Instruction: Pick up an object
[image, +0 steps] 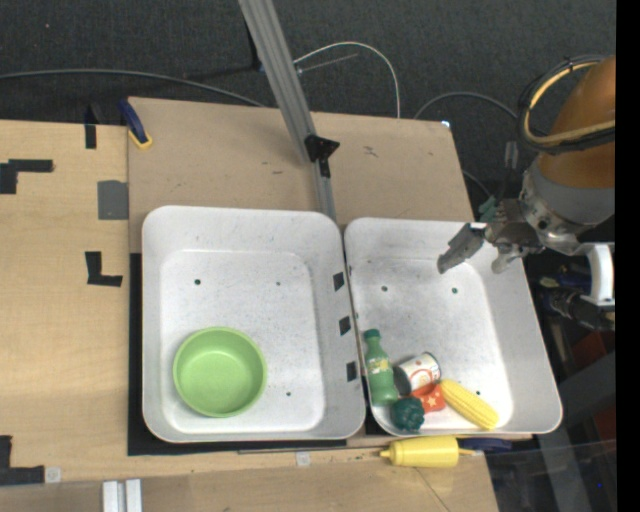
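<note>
Bowl (219, 372): green, alone in the left bin (240, 235), low corner.
Bottle (378, 366): green, light, hard plastic, slick; lies at the right bin's (520, 330) near edge, touching the can (418, 371). Best taken across its body.
Corn (469, 403): yellow, ridged, likely the easier hold, just beside the can.
Claw (478, 250): over the right bin's far corner, well apart from the pile; fingers spread, holding nothing.

green bottle (378, 368), corn (469, 403), right bin (520, 300)
</note>
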